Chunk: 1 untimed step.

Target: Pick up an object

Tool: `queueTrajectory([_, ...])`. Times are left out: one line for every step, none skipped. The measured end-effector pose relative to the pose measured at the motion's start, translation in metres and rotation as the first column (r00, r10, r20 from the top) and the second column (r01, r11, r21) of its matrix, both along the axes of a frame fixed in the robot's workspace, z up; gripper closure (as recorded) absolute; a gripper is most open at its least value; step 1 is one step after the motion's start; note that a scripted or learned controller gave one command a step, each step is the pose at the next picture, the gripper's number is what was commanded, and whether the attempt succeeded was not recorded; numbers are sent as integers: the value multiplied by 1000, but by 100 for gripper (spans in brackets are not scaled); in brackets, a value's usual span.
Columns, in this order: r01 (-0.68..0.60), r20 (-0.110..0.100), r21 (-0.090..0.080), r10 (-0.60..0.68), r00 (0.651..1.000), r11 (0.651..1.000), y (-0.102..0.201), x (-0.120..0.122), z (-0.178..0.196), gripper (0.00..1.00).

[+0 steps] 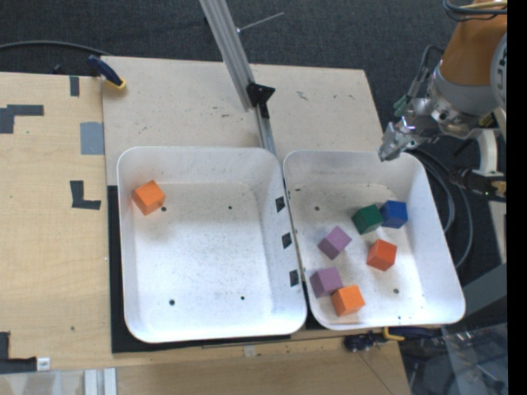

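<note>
Below and to the left of the hand point(394, 145) spreads the desk point(49, 220), pale wood with grey tape marks, and on it sit two shallow white bins side by side. The left bin point(198, 323) is the one farther from the hand; the right bin point(436, 290) lies directly under it, and the hand hangs just over that bin's far right corner. The arm point(473, 52) comes in from the right, orange band up top, grey wrist angled down toward the rim. Whether the hand is spread or pressed together, I cannot tell from this angle, and nothing shows between its tips.

A metal rail point(226, 35) slants down from the top and ends between the two bins, well left of the hand.

Now the blocks. Closest below the hand, a blue block point(395, 213) and a green block point(367, 218), touching each other. Just below those, a red block point(381, 255). Left of it, a purple block point(335, 241), with a second purple block point(325, 281) lower still. Nearest the bin's front edge, an orange block point(347, 299), touching that second purple one. Way off across the left bin, far from the hand, a lone orange cube point(149, 196) sits near the top left corner.
</note>
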State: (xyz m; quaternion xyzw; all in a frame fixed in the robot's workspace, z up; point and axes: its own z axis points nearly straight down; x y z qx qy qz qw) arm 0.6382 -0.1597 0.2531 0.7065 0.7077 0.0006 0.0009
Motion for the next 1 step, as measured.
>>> queueTrajectory([-4,-4,1,4,1000,1000,49,8,-14,100])
